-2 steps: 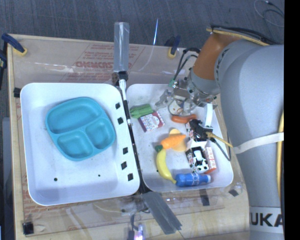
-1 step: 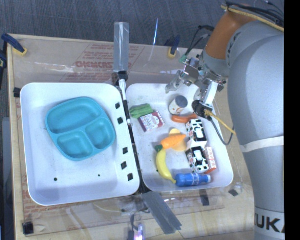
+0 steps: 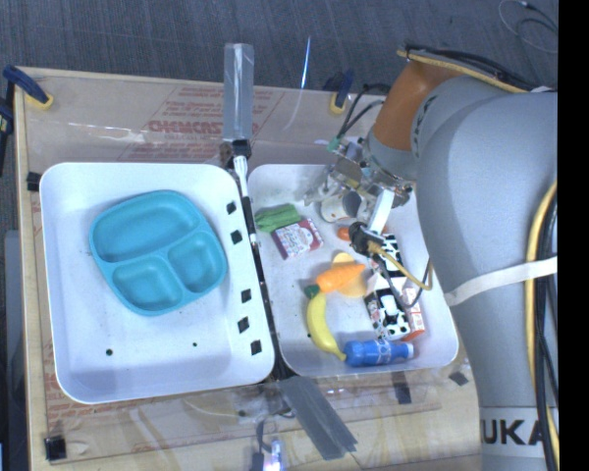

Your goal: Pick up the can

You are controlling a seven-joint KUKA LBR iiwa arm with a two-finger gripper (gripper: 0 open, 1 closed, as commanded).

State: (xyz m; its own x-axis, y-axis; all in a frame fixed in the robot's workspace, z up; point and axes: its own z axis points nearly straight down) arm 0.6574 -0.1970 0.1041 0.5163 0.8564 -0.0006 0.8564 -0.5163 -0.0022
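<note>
Gripper over right bin far edge; finger state indeterminate, wrist clutter obscures it. Blue can lies near edge.

White letters "UKA" on the grey arm, lower right.

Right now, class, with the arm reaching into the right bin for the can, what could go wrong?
1. The blue can lies on its side at the near wall of the right bin, so it may roll or jam there.
2. The banana touches its end and may get nudged or grabbed.
3. The hand sits at the bin's far end, with clutter between.
</note>
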